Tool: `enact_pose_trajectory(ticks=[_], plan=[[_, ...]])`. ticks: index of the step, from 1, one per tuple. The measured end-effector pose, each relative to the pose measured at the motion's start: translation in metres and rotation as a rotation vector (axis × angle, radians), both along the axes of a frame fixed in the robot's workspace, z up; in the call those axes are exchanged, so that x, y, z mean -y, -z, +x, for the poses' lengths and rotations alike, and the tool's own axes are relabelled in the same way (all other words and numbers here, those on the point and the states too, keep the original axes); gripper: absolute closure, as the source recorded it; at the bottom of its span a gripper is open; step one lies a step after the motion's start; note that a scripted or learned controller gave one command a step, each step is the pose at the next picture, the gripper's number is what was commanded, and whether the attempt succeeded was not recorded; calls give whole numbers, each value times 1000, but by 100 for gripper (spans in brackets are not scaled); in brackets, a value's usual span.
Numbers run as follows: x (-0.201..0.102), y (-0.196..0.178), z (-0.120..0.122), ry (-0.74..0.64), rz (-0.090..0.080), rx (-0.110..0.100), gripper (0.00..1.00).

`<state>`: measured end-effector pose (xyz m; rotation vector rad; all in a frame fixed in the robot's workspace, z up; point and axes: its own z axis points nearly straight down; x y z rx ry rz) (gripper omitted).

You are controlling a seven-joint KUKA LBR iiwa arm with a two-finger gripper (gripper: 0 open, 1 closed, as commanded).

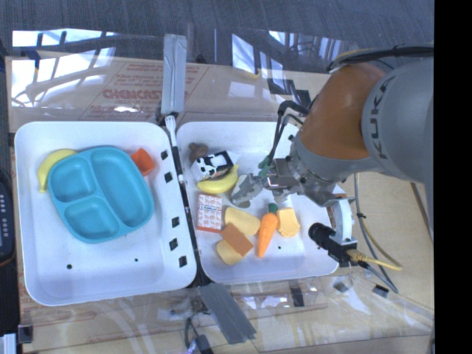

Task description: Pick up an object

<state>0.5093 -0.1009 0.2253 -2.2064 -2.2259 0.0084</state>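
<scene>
The nearest candidate for picking is the curved yellow plastic banana (219, 184), lying flat in the right-hand shallow white bin (243, 273), toward the bin's ten o'clock area, its upper edge touching a small black-and-white cow figure (213, 164). As a judgement, it is a light, hollow, stiff toy with a smooth, rather slippery skin; a grip across its narrow middle, square to the curve, looks safest, since the tapering ends would let it slide out. The two-finger gripper (246, 189) sits just at the banana's three o'clock end, a grey metallic shape low over the bin floor; whether its jaws are apart or closed cannot be told from this slant, and nothing can be seen between them. At five o'clock from the banana lie a pale yellow cheese-like wedge (242, 219), an orange-brown block (236, 238), a slim orange carrot with a green top (266, 231) and a yellow block (287, 223), packed close together, with a small printed card (209, 212) at six o'clock. A dark brown lump (197, 151) lies at eleven o'clock. Farther out, at nine o'clock, the left-hand white bin (44, 271) holds a blue three-compartment plate (99, 192), a second yellow banana (50, 164) tucked under its rim, and an orange cube (144, 161).
</scene>
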Motion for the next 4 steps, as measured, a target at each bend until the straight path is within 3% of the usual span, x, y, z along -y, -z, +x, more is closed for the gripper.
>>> enact_pose_trajectory(ticks=[1, 2, 3, 4], plan=[[-2, 135, -32, 18, 0, 6, 0], [-1, 127, -32, 14, -1, 3, 100], [-32, 34, -9, 132, -2, 7, 100], [-18, 36, -2, 409, -6, 3, 100]])
